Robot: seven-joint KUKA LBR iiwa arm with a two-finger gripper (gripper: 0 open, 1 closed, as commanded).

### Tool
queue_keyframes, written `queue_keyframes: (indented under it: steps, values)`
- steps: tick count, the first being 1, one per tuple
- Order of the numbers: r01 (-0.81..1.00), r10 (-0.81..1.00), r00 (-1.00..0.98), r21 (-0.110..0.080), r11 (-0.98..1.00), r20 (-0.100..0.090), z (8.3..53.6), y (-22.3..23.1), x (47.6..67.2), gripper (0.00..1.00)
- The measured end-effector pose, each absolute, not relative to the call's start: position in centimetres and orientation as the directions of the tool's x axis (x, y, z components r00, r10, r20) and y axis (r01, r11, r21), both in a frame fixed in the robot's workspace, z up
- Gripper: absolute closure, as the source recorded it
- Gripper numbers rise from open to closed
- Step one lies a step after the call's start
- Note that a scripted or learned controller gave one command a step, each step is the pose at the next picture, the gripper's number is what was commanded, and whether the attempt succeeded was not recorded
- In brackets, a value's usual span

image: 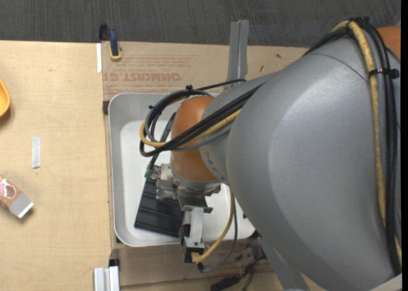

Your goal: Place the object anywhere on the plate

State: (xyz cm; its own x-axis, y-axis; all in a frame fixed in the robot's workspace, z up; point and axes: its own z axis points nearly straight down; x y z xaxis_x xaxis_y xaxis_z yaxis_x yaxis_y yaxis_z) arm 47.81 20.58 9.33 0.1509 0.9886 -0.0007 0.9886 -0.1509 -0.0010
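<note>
White plastic makes up the bin [118, 156], which sits on a sheet of cardboard [153, 70] with red print. The grey arm [306, 156] reaches in from the right and covers the bin's right part. Its orange band [191, 137] hangs over the middle of the bin, with black and yellow cables looped around it.

The gripper [185, 197] is low inside the bin, near the front wall. It is seen from above and behind, so whether it is released or clenched, or grasping anything, cannot be told.

A black ribbed slab [155, 210] lies flat on the bin floor in the front left part, set at a slant. Its right edge runs under the gripper, and the two look to be touching or just beside each other.

On the bare bench left of the bin, well apart from it, lie a small pale strip [36, 153], a red and white wrapper [13, 197], and an orange thing [3, 100] cut off by the edge. A clamp [113, 44] grips the cardboard's far corner.
</note>
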Motion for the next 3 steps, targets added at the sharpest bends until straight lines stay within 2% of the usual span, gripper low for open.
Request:
queue_keyframes:
  steps: [1,2,3]
  values:
    - [0.988,0.988,0.152,0.001,-0.152,-0.002,9.3,20.5,47.9,0.00]
    - [0.929,0.929,0.370,-0.007,-0.370,-0.004,9.1,14.4,47.6,0.00]
    - [0.565,0.565,0.825,0.000,-0.825,-0.007,9.0,21.9,47.6,0.00]
